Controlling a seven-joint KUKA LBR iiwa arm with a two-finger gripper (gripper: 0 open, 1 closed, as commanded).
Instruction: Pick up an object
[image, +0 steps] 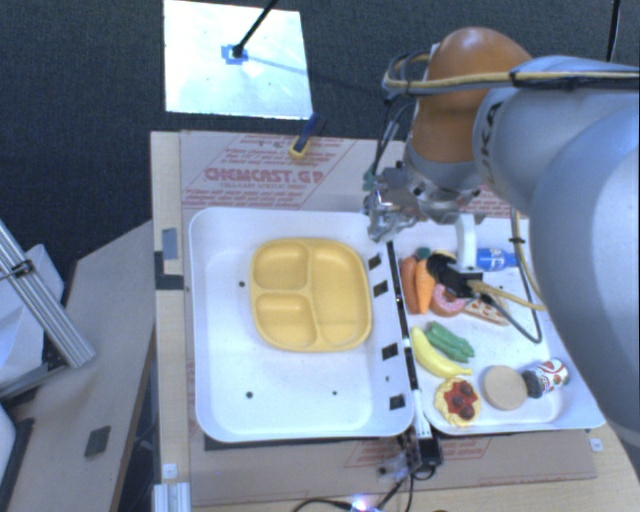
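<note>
Toy food lies crowded in the right bin, which is where any pick must happen: a carrot near the divider, a banana and green pea pod below it, a small pizza, a round cookie and a can toward the near edge. The left bin carries only a yellow compartment plate, lying flat near its middle. The gripper hangs over the far end of the divider between the two bins, just above and beside the carrot's top, apart from every item. Its fingers are too small and blurred against the wrist hardware to say whether they are spread or closed, and nothing is visibly held. Judging by that position, the carrot is the likeliest target, since it is nearest; its neighbours press close, so a clean grasp looks awkward.
</note>
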